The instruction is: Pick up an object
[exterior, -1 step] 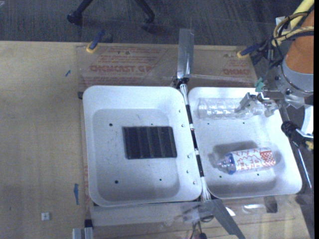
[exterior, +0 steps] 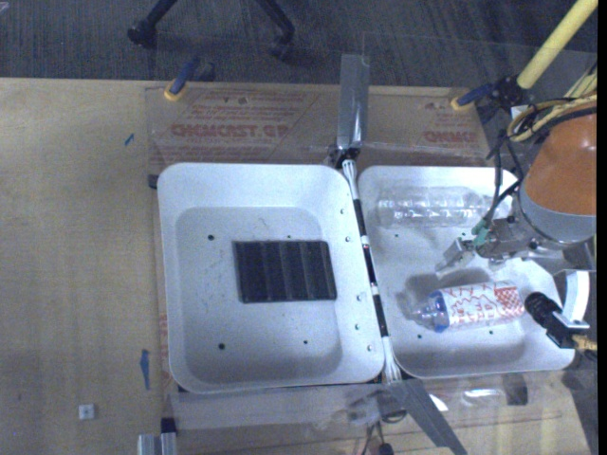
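1. Lying on its side in the right bin (exterior: 531,349), the labelled bottle (exterior: 471,306) has a red-and-white patterned wrap and a blue cap end pointing toward the divider between the bins; a clear bottle (exterior: 432,207) with no label lies along the far side of the same bin, well apart from it.
2. Both look like thin empty plastic, so I judge them light, springy under a squeeze and slick on a rounded wall — likely to roll or squirt out if pinched off-centre; the safest hold on the labelled bottle is across the middle of its body, fingers square to its long axis, where the wrap should give a little friction.
3. The clear bottle is harder to read against the white floor; its outline is faint, so I would not pick it first.
4. The left bin (exterior: 190,197) holds a dark ribbed rectangular piece (exterior: 285,271), flat and low — little edge to grip.
5. The arm (exterior: 561,173) reaches in from the right, orange band above the wrist, leaning over the right bin; the pincer (exterior: 462,251) sits between the two bottles, just above the labelled one, with its metal fingers apart and nothing between them.
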Robot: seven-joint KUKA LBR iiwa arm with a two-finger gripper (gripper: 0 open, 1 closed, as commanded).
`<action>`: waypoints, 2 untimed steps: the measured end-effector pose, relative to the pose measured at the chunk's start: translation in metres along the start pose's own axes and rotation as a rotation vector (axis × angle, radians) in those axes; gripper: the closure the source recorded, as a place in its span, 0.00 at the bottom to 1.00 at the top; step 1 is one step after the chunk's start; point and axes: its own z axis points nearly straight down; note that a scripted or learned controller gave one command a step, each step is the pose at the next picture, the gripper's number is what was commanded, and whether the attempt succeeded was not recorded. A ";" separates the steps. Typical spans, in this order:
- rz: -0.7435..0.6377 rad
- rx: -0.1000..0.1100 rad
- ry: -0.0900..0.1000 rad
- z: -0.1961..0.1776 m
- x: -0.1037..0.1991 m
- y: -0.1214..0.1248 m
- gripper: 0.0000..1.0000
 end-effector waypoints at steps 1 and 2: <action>-0.098 -0.007 -0.002 0.098 -0.083 0.013 0.00; -0.096 -0.012 -0.005 0.087 -0.084 0.014 1.00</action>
